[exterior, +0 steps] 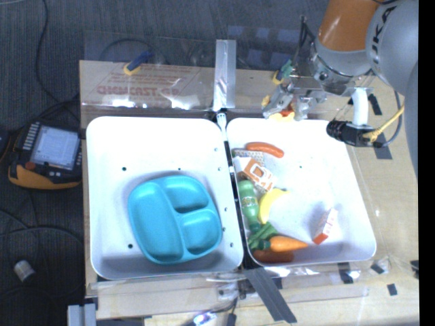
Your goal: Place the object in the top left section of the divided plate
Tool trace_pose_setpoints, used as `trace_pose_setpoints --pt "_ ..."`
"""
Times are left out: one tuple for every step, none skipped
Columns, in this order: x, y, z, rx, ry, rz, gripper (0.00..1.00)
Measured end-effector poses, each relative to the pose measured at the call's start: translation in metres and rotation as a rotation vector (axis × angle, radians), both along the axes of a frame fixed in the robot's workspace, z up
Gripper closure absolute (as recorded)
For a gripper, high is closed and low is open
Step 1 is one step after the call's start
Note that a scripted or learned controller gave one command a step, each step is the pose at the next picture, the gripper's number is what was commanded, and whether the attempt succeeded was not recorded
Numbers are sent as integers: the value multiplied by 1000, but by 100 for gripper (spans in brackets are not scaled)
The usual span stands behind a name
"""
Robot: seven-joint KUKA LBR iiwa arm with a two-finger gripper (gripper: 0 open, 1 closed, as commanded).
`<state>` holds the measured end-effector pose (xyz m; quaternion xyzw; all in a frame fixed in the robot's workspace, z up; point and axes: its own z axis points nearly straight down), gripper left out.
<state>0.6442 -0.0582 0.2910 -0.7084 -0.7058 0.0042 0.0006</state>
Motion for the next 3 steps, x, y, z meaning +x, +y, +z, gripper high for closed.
trace_pose_setpoints --pt "-57 47 -87 6 1 246 100" --pt "-161 65 -111 7 3 325 100" --pt "-84 90 -112 8 2 372 100"
